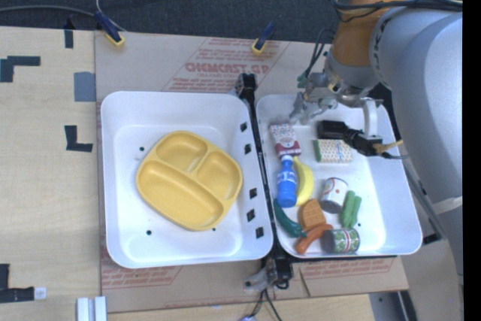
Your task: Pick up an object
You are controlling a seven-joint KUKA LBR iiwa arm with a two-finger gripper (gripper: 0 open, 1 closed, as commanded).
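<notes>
Camera view, from above at a slant. Two white bins side by side: left bin [113,162] with a yellow divided tray [189,178] lying flat; right bin [402,225] crowded with small goods. Gripper [304,107] poised over the right bin's far-left corner, near the dividing rim; fingers [297,113] pointed down, seemingly a little apart, nothing seen between them — released, not grasping. Nearest candidate: red-and-white packet [284,139], just below the fingertips and apart from them. Below that, blue bottle [286,184] touching a yellow banana [304,183]; a striped box [334,152] to the right; green can [340,240], orange carrot [310,225] and green pepper [350,208] huddled near the front rim. Judged step: approach, before descent. Next move likely calls for a short drop onto the packet and a closing pinch across its narrow sides. Tight on the rim side and against the bottle; open floor along the far wall.
</notes>
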